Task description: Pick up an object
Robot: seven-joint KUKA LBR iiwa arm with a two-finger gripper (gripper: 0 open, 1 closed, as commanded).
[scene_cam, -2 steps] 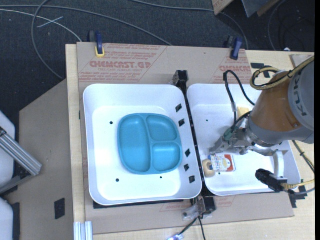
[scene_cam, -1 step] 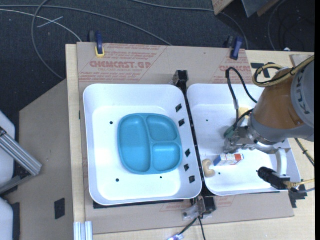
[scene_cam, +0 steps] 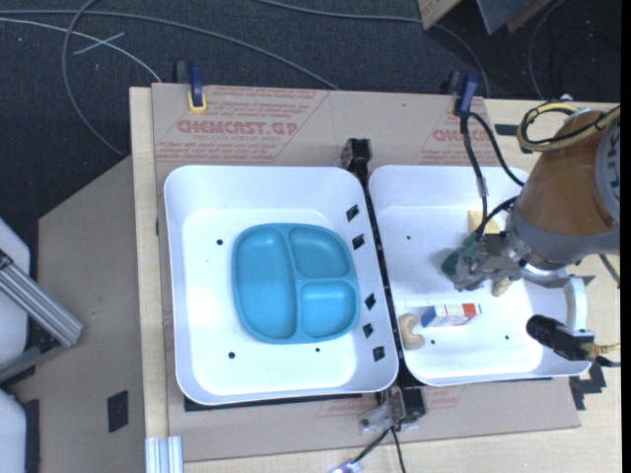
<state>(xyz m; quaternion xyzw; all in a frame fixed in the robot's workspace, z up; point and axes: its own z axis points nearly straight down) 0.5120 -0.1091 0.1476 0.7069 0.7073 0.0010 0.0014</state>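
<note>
Far above-left of the end effector point(scene_cam: 480, 261), tabletop point(scene_cam: 246, 116) cardboard reads "CHEMCAST GP" in red. Arm reaches in from right, wrist low over right bin point(scene_cam: 434, 353), end effector near bin centre; can't tell its grip state. Small tube point(scene_cam: 449, 314) with red/blue label, unreadable, lies just below-left of it. Blue divided plate point(scene_cam: 294, 282) sits well left, in left bin point(scene_cam: 197, 264).

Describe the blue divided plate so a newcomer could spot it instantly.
Start at the two white bins side by side and take the left bin. The blue plate lies flat in its middle. It is the large rounded turquoise dish with three compartments.
</note>
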